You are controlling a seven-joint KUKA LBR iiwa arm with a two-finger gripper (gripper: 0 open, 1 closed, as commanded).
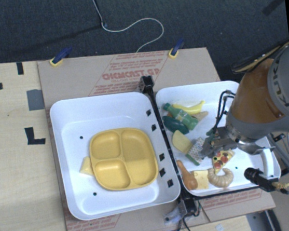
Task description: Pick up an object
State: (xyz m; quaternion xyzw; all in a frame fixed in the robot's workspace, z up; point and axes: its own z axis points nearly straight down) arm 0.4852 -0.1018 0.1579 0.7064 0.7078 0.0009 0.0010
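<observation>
Reaching in from the right, the grey arm (261, 106) hangs its end effector (214, 143) low over the right bin (193, 89), just above a pizza-slice toy (223, 157) and beside a grey patterned block (195, 150); I cannot tell how it is set. Around it lie a banana (190, 107), a green bottle (179, 121), a shrimp (221, 177), a hot dog (185, 174) and a cheese slice (200, 176), while the left bin (67, 122) holds a yellow divided plate (123, 158).
</observation>
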